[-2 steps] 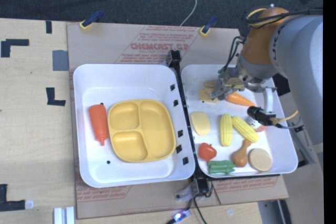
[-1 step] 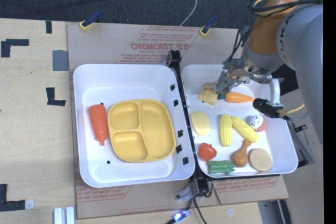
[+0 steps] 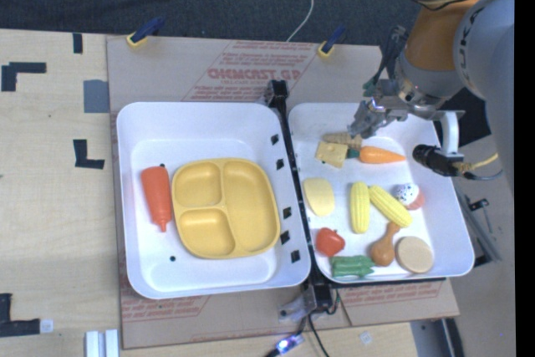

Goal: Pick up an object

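My gripper (image 3: 364, 124) hangs over the back of the right bin (image 3: 456, 217), its tip pointing down to the left. Just below and left of the tip lies a yellow cheese wedge (image 3: 332, 152). An orange carrot (image 3: 381, 155) lies right beneath the tip. Nothing shows between the fingers. Further forward in this bin are a pale yellow slice (image 3: 318, 196), two corn cobs (image 3: 359, 207) (image 3: 389, 205), a white and red ball (image 3: 407, 195), a red pepper (image 3: 329, 242), a green pod (image 3: 352, 266), a brown drumstick (image 3: 384, 247) and a round bun (image 3: 414, 254).
The left bin (image 3: 134, 138) holds a yellow divided plate (image 3: 226, 206) and an orange-red sausage (image 3: 155, 196) beside it. A black divider (image 3: 288, 171) separates the bins. The grey arm with its orange band (image 3: 443, 21) fills the upper right.
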Available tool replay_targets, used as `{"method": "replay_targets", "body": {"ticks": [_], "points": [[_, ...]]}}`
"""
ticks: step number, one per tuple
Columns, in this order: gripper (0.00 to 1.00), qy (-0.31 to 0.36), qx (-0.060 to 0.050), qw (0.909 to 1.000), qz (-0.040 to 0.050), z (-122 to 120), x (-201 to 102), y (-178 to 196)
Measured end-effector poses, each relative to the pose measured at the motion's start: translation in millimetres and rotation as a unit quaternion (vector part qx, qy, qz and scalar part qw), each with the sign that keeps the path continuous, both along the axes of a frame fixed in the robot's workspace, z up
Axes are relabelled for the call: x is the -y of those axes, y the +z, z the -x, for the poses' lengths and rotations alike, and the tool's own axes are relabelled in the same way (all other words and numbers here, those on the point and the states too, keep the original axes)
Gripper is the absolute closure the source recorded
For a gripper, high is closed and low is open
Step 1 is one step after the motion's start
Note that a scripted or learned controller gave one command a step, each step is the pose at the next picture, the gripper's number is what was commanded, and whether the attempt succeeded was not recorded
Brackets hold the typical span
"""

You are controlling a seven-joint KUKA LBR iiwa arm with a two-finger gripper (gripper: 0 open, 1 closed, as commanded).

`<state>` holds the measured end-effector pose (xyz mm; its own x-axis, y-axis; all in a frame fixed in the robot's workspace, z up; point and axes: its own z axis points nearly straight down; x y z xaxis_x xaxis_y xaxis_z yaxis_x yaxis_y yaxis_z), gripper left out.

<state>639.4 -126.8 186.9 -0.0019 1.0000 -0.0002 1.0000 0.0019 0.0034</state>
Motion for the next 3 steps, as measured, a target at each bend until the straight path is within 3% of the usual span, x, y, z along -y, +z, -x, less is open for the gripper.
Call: {"method": "replay_targets", "body": {"ticks": [1, 2, 3], "points": [[1.00, 0.000, 0.000, 1.0000, 0.0002, -1, 0, 40], [1.00, 0.001, -0.004, 1.0000, -0.0005, 35, -51, 33], [1.00, 0.001, -0.004, 1.0000, -0.0005, 66, -80, 28]]}}
